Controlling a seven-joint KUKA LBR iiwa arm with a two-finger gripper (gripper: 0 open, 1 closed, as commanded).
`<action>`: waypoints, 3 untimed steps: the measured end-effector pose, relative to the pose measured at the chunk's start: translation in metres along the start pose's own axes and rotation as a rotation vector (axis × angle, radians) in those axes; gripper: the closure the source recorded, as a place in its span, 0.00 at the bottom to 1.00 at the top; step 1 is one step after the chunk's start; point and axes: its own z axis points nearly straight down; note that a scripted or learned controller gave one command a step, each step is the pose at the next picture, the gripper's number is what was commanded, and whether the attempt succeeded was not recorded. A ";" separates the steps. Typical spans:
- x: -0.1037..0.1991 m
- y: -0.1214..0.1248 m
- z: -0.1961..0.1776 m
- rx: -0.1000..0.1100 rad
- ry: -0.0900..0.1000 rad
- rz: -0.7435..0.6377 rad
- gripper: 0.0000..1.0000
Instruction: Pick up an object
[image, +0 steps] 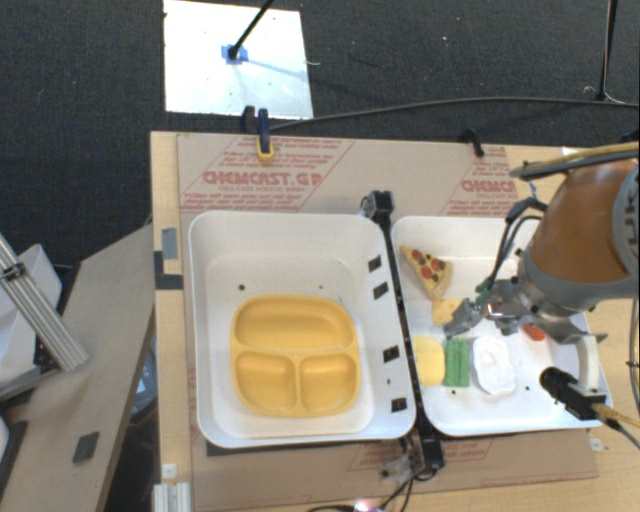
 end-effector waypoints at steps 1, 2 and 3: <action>0.000 0.003 -0.006 -0.014 -0.002 -0.002 0.00; 0.000 0.003 0.056 -0.011 -0.001 0.000 0.00; -0.001 0.006 0.096 -0.018 -0.002 0.001 0.00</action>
